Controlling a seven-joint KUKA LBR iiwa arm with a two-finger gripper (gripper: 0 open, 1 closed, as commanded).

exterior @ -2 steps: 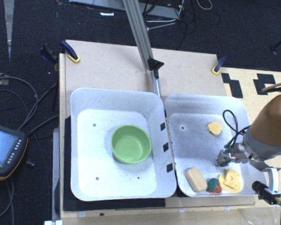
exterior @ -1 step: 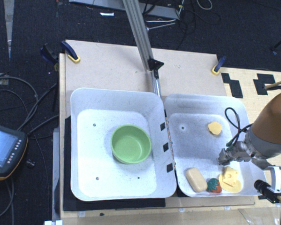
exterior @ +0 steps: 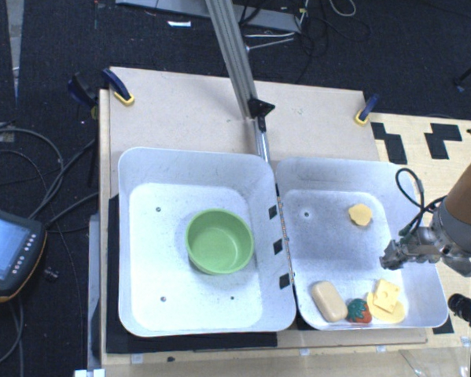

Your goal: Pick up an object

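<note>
The right bin holds a small yellow-orange piece near its far side. Along its near edge lie a tan oval block, a small red and green object and a yellow cheese-like piece. My gripper hangs at the bin's right side, just above the cheese-like piece and to the right of the bare middle. Nothing shows between its fingers. The left bin holds a green bowl near its centre.
A slanted metal pole crosses from the top down to the divide between the bins. Blue and yellow clamps sit on the bench's far corners. A black cable loops above the gripper. A handheld screen lies at the left.
</note>
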